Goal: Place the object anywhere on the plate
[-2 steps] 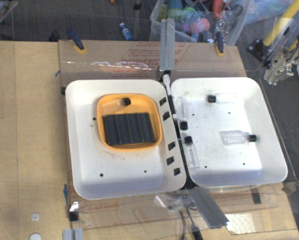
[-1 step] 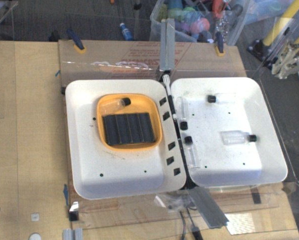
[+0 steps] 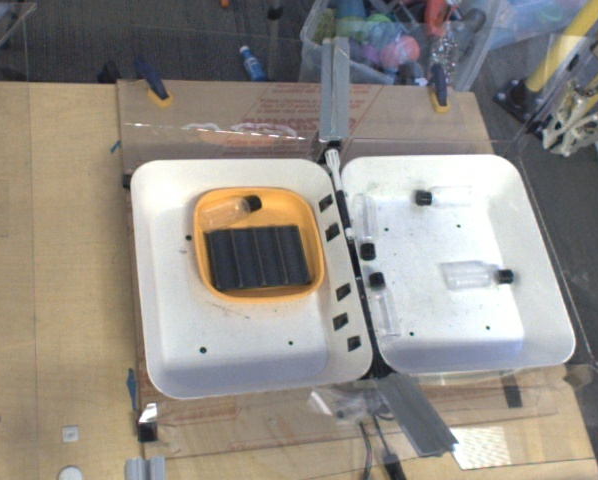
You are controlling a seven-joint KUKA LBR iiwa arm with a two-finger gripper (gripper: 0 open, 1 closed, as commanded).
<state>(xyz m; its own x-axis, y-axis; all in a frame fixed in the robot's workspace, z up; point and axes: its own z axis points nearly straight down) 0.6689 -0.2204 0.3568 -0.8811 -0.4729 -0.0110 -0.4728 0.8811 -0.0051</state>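
- camera view: two shallow white bins sit side by side, glossy moulded plastic with rounded corners. the left bin (image 3: 169, 298) and the right bin (image 3: 539, 318) meet at a dark seam down the middle
- the plate (image 3: 211, 211) is in the left bin, a bit up from its centre. it's orange-yellow, smooth, and more a rounded square than a circle, with a raised lip
- lying flat on the plate is a black ribbed block (image 3: 257, 257). it's matte and rectangular, its grooves run top to bottom, and it fills most of the plate's floor
- also on the plate, at its upper edge just above the block, is a small clear vial (image 3: 247, 205) with a dark cap
- in the right bin, well apart from the plate, there are more see-through bottles with black caps. one bottle (image 3: 444, 197) is near the top, another bottle (image 3: 474, 276) lies on its side toward the right, and two slim bottles (image 3: 371, 268) lie end to end along the left wall
- can't tell if the gripper is spread or pinched
- the bins rest on brown cardboard (image 3: 219, 113) over a pale wooden bench (image 3: 39, 268)
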